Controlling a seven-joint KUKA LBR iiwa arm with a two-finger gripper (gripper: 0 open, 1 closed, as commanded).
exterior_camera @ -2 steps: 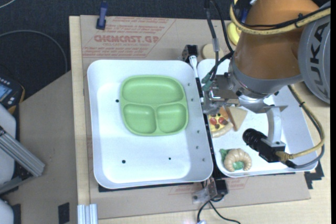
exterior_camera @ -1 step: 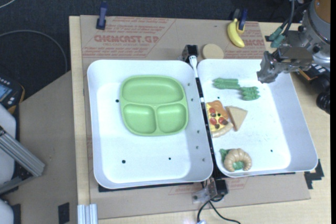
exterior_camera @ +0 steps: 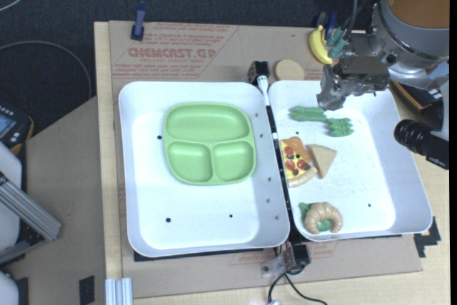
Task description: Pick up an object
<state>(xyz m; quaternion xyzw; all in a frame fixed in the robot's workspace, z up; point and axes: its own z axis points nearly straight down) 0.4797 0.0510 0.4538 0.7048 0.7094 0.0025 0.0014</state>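
In the right bin (exterior_camera: 389, 175) lie a green leafy toy vegetable (exterior_camera: 321, 118), a pizza slice with a tan wedge beside it (exterior_camera: 301, 161), and a croissant with a green bit (exterior_camera: 322, 217). My gripper (exterior_camera: 333, 99) hangs over the back of that bin, just above the right end of the green vegetable. Nothing shows between its fingers. A yellow banana (exterior_camera: 319, 45) sits behind the gripper, outside the bin.
The left bin (exterior_camera: 143, 175) holds a green three-compartment tray (exterior_camera: 210, 141). A tan round disc (exterior_camera: 289, 71) rests on the board behind the bins. A black device (exterior_camera: 421, 140) juts in at the right edge of the right bin.
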